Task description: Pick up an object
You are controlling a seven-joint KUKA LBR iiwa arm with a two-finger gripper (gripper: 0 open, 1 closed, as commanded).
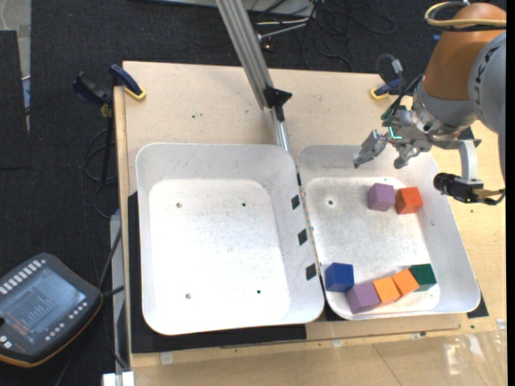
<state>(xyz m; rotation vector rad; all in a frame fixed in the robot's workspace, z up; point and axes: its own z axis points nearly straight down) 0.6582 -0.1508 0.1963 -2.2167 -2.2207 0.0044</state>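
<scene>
The arm (467,63) comes in from the right, its orange band high in the corner, and its gripper (385,153) hangs above the far edge of the right bin (451,240). The two fingers (366,151) are spread apart with nothing between them – one points toward the bin's far left corner, the other sits closer to the wrist.

Six blocks lie in the right bin. Near the gripper, a purple block (381,196) and an orange block (409,200) sit just beside each other in the far half of the bin. Along the near rim there is a blue block (339,277), then a row touching end to end: a second purple block (362,296), a second orange block (386,288) and a green block (422,277). The blue one stands just left of that row, close to the bin's left wall.

The left bin (161,175) sits on the bench (201,95) touching the right one along the middle. A metal pole (245,43) slants down from the top to the bins' shared far edge – a handheld control pad (40,308) lies off the bench at lower left, and clamps (129,83) grip the bench's far corners
</scene>
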